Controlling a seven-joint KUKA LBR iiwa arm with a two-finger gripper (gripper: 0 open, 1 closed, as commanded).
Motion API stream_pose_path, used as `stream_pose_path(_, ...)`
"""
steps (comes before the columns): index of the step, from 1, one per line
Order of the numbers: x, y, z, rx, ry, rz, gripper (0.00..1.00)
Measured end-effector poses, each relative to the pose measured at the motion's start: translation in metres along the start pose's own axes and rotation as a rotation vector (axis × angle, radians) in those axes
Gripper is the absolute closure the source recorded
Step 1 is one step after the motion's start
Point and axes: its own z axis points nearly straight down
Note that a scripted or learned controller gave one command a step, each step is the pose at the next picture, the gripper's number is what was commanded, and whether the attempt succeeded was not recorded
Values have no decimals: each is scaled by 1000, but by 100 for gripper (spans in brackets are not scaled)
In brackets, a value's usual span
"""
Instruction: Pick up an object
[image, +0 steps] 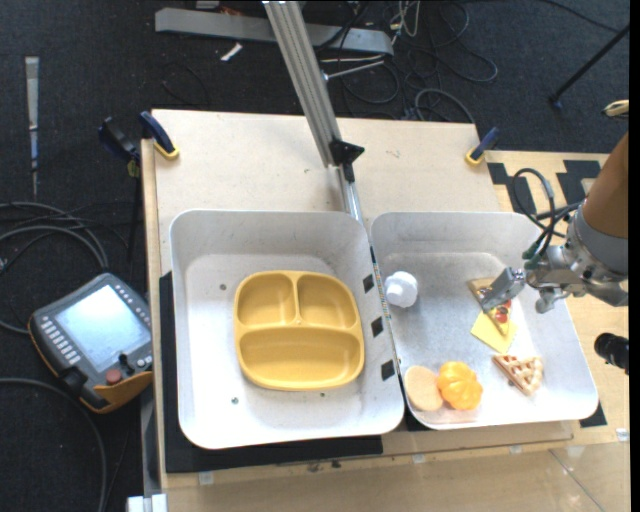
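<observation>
Tool (497, 293) fingers are seen clamped on a pizza slice (494, 322) in the right bin (440, 240); a waffle piece (519, 371) lies below it.

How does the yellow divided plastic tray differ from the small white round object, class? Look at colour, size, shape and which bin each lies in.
Colour: the yellow divided plastic tray is mustard yellow; the small white round object is white.
Size: the tray is much larger than the white object.
Shape: the tray is a rounded rectangle split into three compartments; the white object is a compact knob.
Place: the tray lies in the left white bin, the white object in the right white bin.
Both rest on a bin floor.
</observation>
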Motion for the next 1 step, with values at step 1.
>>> stream_pose_path(1, 0, 0, 0, 0, 0, 1, 0)
